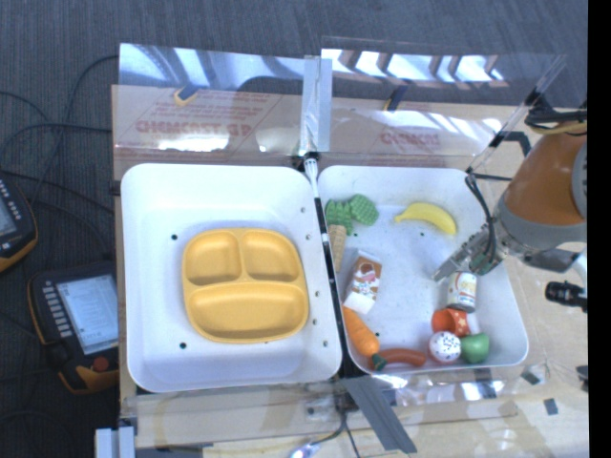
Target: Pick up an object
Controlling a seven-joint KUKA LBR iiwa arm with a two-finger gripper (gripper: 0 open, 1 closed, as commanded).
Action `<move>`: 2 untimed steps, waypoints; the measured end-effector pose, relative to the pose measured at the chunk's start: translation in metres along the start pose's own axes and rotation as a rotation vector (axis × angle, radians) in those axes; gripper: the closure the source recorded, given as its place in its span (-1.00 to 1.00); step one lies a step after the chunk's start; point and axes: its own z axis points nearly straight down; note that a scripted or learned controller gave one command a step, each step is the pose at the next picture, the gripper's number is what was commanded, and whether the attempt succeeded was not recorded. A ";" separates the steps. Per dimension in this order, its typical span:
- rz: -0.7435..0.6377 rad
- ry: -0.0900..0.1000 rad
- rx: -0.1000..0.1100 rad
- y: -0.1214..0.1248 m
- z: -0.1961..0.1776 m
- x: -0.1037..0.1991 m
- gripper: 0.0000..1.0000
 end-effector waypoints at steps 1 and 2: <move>-0.031 0.015 0.015 0.006 -0.086 0.042 1.00; -0.741 0.011 0.007 0.025 0.009 0.036 1.00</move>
